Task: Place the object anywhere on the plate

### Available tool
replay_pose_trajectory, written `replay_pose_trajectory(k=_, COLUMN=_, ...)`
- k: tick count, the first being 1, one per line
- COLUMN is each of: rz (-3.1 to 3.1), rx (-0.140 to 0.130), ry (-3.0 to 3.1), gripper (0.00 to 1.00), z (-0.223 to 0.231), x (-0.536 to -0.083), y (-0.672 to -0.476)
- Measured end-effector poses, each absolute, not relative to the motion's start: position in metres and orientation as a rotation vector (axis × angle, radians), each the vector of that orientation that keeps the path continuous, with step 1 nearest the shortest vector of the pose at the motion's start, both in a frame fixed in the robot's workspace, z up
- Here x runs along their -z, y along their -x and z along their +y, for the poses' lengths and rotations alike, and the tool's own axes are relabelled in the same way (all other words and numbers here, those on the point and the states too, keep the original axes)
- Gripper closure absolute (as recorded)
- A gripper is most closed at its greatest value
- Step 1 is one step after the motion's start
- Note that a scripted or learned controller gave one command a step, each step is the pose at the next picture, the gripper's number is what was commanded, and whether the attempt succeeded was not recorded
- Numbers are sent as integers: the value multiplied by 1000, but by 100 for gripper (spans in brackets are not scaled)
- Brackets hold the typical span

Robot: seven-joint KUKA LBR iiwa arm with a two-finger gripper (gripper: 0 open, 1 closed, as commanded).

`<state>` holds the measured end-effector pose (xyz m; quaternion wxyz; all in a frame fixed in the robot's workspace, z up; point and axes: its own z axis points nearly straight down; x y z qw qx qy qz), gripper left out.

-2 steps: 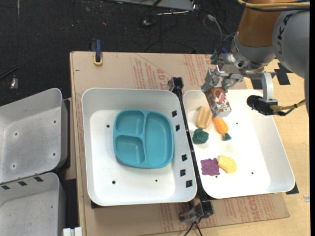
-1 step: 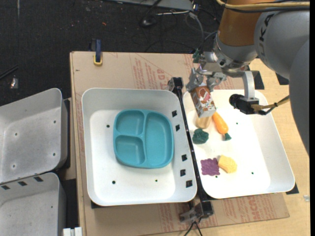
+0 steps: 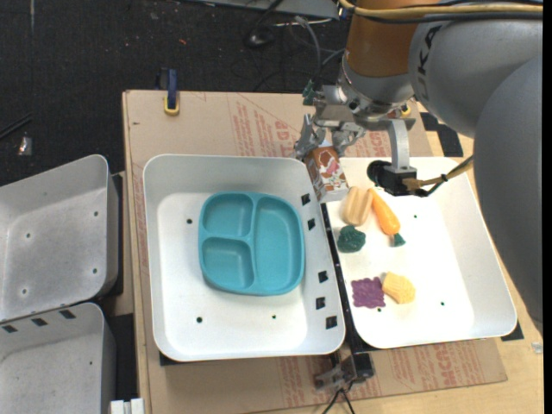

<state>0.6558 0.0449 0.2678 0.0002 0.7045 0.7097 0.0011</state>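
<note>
The KUKA arm (image 3: 466, 50), grey with an orange band, enters from the right and upper edge and reaches down toward the boundary between the two bins. The left white bin (image 3: 172, 317) holds a teal plate (image 3: 252, 242) with three compartments, lying flat near the bin's centre. The right white bin (image 3: 457, 309) sits just beside it, their inner rims touching.

The gripper (image 3: 326, 149) hangs above the upper end of the shared rim. A small carton (image 3: 329, 172) with a red and white printed label sits directly beneath the fingertips, tilted, over the rim between the bins; it appears to be clamped between the fingers, clear of the plate and to the plate's upper right.

In the right bin lie the remaining items. A pale bread-like piece (image 3: 356, 206) touches an orange carrot (image 3: 385, 216). A dark green broccoli piece (image 3: 350, 239) lies just below them. A yellow corn-like piece (image 3: 398, 288) lies beside a purple grape cluster (image 3: 368, 293), near the bin's lower left.
</note>
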Motion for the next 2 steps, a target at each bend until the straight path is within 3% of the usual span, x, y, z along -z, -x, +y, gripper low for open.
replay_pose_trajectory(k=1, rz=2231, rx=1, ry=-2215, gripper=100, z=93, x=-255, y=-647)
replay_pose_trajectory(k=2, rz=2225, rx=1, ry=-2219, gripper=0, z=90, x=-256, y=-647)
